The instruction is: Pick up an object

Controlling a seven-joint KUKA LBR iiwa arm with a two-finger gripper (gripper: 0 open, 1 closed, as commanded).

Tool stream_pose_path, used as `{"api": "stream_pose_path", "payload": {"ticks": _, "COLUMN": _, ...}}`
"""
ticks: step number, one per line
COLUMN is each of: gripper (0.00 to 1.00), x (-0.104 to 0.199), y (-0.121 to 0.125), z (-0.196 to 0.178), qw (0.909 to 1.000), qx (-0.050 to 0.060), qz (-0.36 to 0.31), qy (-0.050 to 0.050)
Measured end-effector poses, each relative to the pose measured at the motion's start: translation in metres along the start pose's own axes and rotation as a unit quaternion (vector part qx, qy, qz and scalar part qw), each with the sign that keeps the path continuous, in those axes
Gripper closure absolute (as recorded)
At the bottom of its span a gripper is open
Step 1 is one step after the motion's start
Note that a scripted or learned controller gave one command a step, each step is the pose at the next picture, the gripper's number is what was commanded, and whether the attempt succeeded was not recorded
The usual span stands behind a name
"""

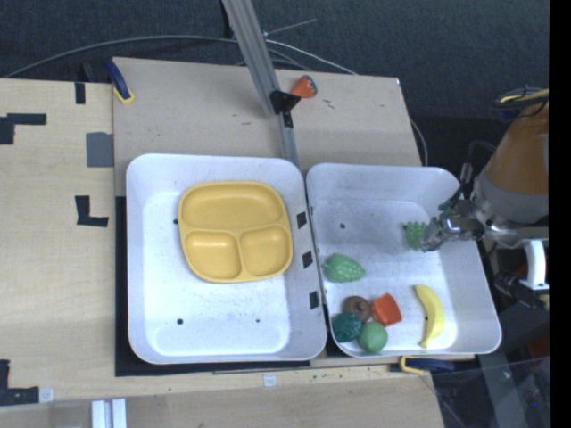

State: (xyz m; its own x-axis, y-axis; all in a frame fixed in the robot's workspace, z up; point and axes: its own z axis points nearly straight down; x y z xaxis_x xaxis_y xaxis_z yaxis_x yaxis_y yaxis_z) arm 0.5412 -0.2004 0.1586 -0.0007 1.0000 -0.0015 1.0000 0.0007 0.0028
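Gripper (434,236) sits low in right bin (464,275) touching green toy (415,234), finger state unclear, approach step; next likely needs closing and lifting.

A robotics lab, by the look of it. Two white bins (143,239) sit side by side on a plywood table (205,105). Behind the bins a grey metal pole (250,38) is clamped to the table, with thin cables (161,43) looping past it over dark carpet (401,16). Left of the bins, black tape marks (85,210) dot the wood. Right of them stands what seems a robot arm (522,172).
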Motion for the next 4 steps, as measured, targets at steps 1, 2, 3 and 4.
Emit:
{"api": "stream_pose_path", "payload": {"ticks": 1, "gripper": 1.0, "x": -0.003, "y": 0.008, "z": -0.046, "qw": 1.0, "qx": -0.001, "qz": -0.001, "qy": 0.0}}
{"api": "stream_pose_path", "payload": {"ticks": 2, "gripper": 1.0, "x": -0.001, "y": 0.004, "z": -0.091, "qw": 1.0, "qx": 0.0, "qz": -0.001, "qy": 0.0}}
{"api": "stream_pose_path", "payload": {"ticks": 3, "gripper": 1.0, "x": 0.056, "y": 0.003, "z": -0.097, "qw": 1.0, "qx": 0.001, "qz": -0.003, "qy": 0.002}}
{"api": "stream_pose_path", "payload": {"ticks": 4, "gripper": 1.0, "x": 0.116, "y": -0.005, "z": -0.096, "qw": 1.0, "qx": 0.002, "qz": -0.003, "qy": 0.002}}
